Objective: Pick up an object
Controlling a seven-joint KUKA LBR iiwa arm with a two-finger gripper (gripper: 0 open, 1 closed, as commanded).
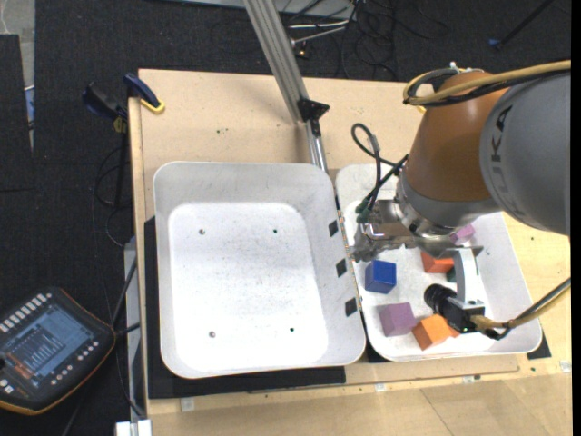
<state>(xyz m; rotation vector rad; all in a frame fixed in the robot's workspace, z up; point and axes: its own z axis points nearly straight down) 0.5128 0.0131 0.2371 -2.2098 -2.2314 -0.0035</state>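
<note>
The right white bin (513,280) holds several small blocks. A blue cube (380,275) lies near its left wall. In front of the cube sit a purple block (396,318) and an orange block (434,331). A red-orange block (438,263) lies further right, and a pale lilac piece (465,233) shows at the edge of the arm. My gripper (367,243) hangs over the bin's left side, just above and left of the blue cube. No block shows between its fingers. The big orange and grey wrist covers the back of the bin.
The left white bin (172,243) lies beside the right one, their walls meeting under the gripper. A slanted metal pole (281,57) runs down to the bins' shared back corner. A blue and yellow clamp (141,94) grips the bench's far left corner.
</note>
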